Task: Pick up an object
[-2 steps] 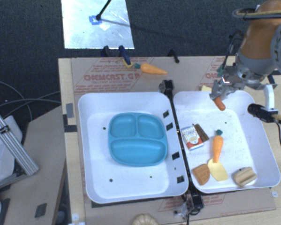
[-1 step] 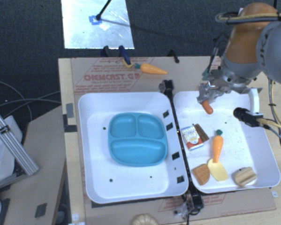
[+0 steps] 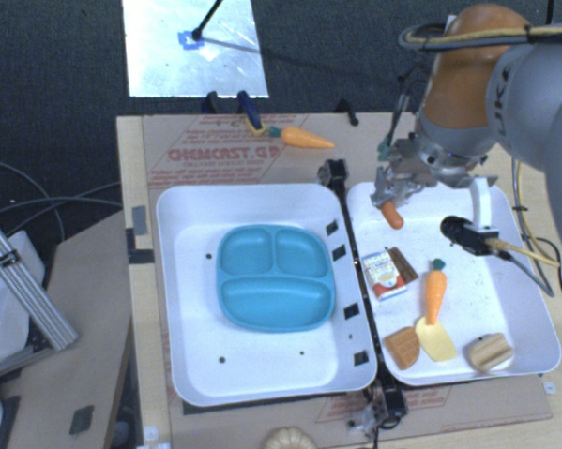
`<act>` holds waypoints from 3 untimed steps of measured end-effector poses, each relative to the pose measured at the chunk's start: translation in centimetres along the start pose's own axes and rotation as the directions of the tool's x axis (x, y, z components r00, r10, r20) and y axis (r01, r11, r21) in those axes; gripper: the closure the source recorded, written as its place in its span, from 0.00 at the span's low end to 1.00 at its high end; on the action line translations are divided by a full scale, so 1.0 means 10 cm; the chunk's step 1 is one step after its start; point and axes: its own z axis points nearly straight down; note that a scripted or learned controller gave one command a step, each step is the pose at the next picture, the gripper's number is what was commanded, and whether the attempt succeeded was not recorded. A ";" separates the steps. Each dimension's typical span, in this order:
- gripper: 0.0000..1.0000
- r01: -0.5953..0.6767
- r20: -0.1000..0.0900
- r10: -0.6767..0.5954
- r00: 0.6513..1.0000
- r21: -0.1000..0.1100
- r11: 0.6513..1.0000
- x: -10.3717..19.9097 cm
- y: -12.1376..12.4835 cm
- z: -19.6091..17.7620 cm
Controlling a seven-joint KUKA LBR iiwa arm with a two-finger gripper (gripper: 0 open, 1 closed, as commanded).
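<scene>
- My end effector hangs over the far left corner of the right bin, with my grey arm and its orange band rising behind it to the right.
- I cannot tell whether my end effector is spread or pressed together; its tip is too small and dark to read.
- A small orange piece sits directly under the tip, touching it or nearly so. I cannot tell if it is pinched or just lying on the bin floor.
- Nearer the camera than my end effector, and a little to the left, lies a red-and-white packet with a brown bar against its right side.
- Just right of those, still on the near side of me, a carrot points its green top towards my end effector.
- At the carrot's near end lies a yellow wedge, with a brown toast-like piece touching its left side and a bread roll apart on its right; all three are well away from me, by the near wall.
- To the left of my end effector, across the divider, the left bin holds a blue divided plate.
- Beyond me and to the left, a second carrot lies on the table outside both bins.
</scene>
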 end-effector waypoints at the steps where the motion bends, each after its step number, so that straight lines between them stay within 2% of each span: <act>1: 1.00 -0.008 0.002 0.008 1.000 0.001 1.000 -0.10 0.00 0.08; 2: 1.00 -0.009 0.002 0.009 1.000 0.002 1.000 -0.07 -0.15 0.04; 3: 1.00 -0.009 0.002 0.009 1.000 0.000 1.000 -0.15 -0.11 0.08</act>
